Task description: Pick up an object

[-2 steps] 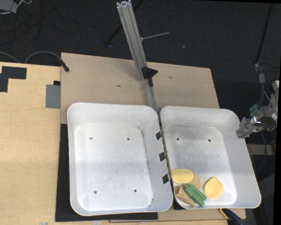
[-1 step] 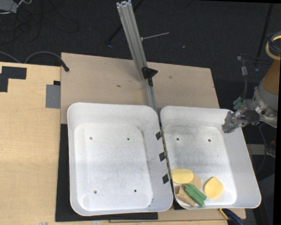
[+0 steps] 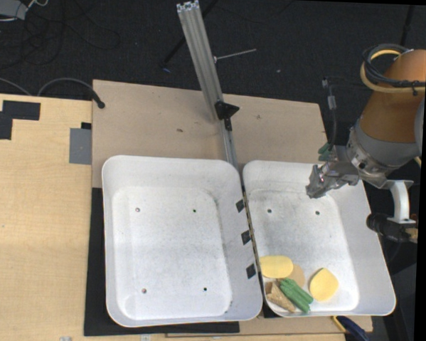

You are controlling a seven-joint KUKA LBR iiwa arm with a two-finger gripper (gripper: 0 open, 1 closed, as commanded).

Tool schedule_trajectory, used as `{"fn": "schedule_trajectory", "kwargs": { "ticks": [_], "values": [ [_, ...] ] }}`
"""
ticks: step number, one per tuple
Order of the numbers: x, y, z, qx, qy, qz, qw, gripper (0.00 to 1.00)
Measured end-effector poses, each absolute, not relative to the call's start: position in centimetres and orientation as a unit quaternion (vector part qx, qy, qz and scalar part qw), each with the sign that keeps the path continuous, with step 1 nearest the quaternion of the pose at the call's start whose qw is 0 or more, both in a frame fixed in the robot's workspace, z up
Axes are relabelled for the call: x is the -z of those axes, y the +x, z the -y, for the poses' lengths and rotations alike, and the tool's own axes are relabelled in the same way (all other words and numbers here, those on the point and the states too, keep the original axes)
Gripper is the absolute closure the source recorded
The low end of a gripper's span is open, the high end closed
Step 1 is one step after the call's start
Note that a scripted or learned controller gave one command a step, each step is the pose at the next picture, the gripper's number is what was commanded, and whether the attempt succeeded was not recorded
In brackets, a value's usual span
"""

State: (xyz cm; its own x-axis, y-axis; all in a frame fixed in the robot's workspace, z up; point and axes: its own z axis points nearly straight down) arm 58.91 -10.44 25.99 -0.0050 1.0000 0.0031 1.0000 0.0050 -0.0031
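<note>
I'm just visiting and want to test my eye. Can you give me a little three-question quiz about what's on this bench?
1. True or false: the green object lies in the left bin.
2. How many yellow pieces sit in the right bin?
3. Where is the gripper: A) above the right bin's far end, B) touching the yellow pieces, C) over the left bin?

Key: 1. False, it lies in the right bin. 2. Two: one yellow piece and another. 3. A.

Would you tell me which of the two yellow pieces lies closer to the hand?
The right yellow piece, beside the green piece; the other yellow piece sits by the divider.
</note>
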Motion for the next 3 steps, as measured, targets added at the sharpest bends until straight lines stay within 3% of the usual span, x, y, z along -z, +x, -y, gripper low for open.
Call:
{"fn": "schedule_trajectory", "kwargs": {
  "ticks": [2, 3],
  "values": [
    [-25.7, 59.7, -0.6, -0.0007, -0.706, 0.709, 0.002, 1.0],
    [-25.9, 61.2, -5.4, -0.0002, -0.706, 0.708, 0.001, 1.0]
  ]
}}
